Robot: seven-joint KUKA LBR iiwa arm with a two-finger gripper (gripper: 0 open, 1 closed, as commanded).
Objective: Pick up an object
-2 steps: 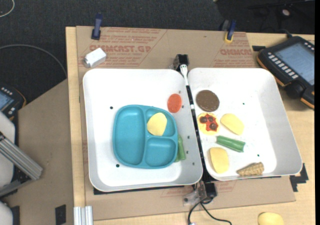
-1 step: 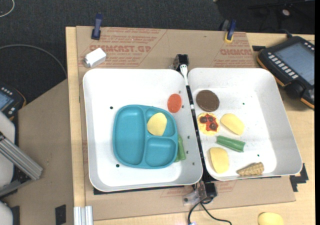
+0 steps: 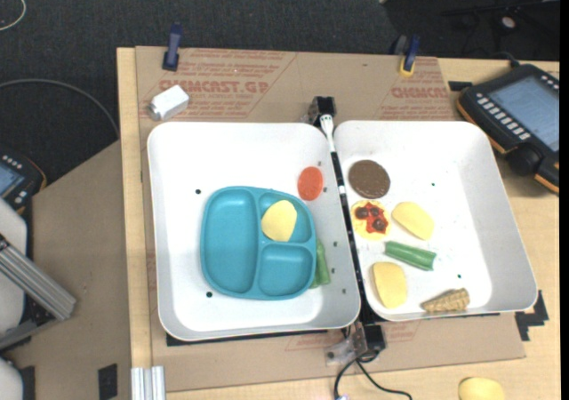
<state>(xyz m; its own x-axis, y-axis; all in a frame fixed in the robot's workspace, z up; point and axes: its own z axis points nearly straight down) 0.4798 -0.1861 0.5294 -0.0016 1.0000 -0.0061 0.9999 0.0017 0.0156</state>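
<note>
The left bin (image 3: 178, 167) holds a blue divided plate (image 3: 236, 243) with a yellow lemon-shaped piece (image 3: 279, 220) in its upper right compartment. An orange-red round piece (image 3: 310, 182) lies just beyond the plate, and a green piece (image 3: 321, 267) is wedged at the plate's right edge. In the right bin (image 3: 462, 167) lie a brown disc (image 3: 368, 179), a yellow slice with red and dark spots (image 3: 370, 218), a yellow oval (image 3: 412, 220), a green pod (image 3: 410, 255), another yellow piece (image 3: 388, 284) and a tan cone (image 3: 445, 301).
The bins sit on a cardboard sheet (image 3: 267, 87) held by blue clamps (image 3: 172, 45). A small white block (image 3: 169, 102) lies on the cardboard at the back left. A handheld pendant (image 3: 520, 114) rests at the right, and a yellow object (image 3: 481, 388) lies at the bottom right.
</note>
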